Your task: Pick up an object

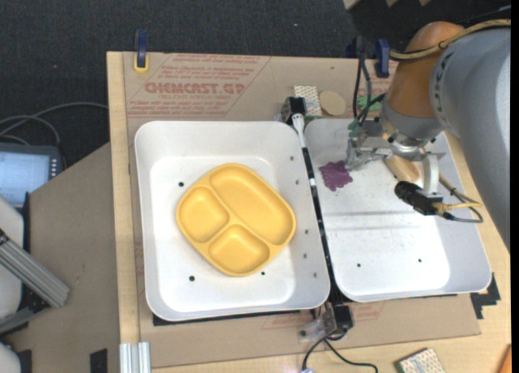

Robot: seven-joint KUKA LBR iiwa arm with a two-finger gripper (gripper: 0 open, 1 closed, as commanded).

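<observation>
Over the right bin [405,266], toward its far left corner, hung low with gripper [355,156] just beside the purple piece [335,175], likely lined up to take it. Could not tell claw wide or narrow; saw nothing held. Lay flat near the wall between bins, so probably called for a careful descent. Sat well apart in left bin [154,201]: yellow tray [235,217], seemingly too broad to grasp.

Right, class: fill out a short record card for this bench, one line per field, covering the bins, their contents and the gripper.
left bin: holds a yellow divided tray, three compartments, lying flat
right bin: holds a small purple object near its upper left corner
gripper: low over the right bin, just right of and above the purple object
grasp: nothing seen between the fingers
</observation>
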